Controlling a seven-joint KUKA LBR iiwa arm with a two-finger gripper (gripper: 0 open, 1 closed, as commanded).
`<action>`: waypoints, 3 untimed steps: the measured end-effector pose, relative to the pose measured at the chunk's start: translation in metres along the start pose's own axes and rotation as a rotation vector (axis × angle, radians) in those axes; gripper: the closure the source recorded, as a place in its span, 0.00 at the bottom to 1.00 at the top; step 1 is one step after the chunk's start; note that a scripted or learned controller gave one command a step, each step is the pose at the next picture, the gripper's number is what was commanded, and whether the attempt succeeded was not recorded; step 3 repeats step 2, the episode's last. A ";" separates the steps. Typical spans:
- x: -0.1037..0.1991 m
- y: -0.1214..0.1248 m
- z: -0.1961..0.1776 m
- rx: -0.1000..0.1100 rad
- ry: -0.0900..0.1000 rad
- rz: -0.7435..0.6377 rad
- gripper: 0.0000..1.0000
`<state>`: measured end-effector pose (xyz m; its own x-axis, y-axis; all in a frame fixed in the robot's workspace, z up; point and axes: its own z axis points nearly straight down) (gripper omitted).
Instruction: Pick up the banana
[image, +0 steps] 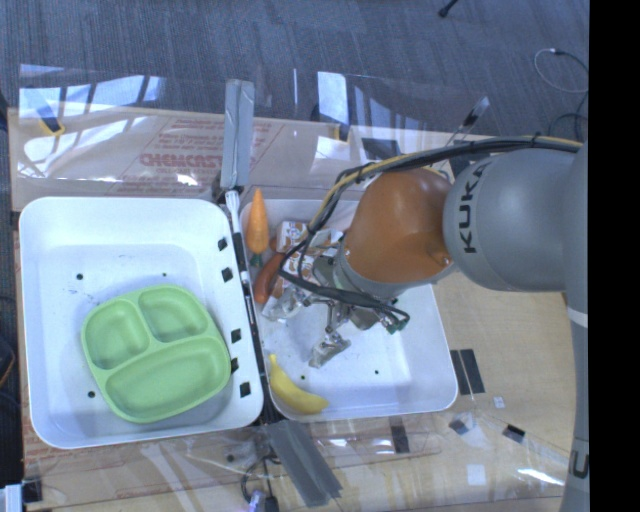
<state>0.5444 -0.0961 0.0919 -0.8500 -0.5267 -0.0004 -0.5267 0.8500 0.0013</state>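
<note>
Gripper (333, 338) hangs low in the right bin (440, 385), its fingers apparently parted with nothing between them, though glare makes this hard to judge. Banana (291, 391) lies near it, in the bin's front left corner, apart from the fingers. A carrot (257, 222) lies at the bin's back left. The left bin (50, 300) holds a green tray (155, 352).

right bin (440, 385) partly hidden by arm (500, 225), arm cut off at edge

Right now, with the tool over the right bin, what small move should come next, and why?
Probably shift the tool toward the bin's near-left corner. The banana lies there against the wall of the right bin, apart from the tool and not between its fingers.
</note>
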 end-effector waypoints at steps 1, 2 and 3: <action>0.060 0.019 0.000 -0.001 0.002 -0.261 0.00; 0.037 -0.021 -0.141 0.004 -0.002 -0.227 0.00; 0.037 -0.021 -0.141 0.004 -0.002 -0.227 0.00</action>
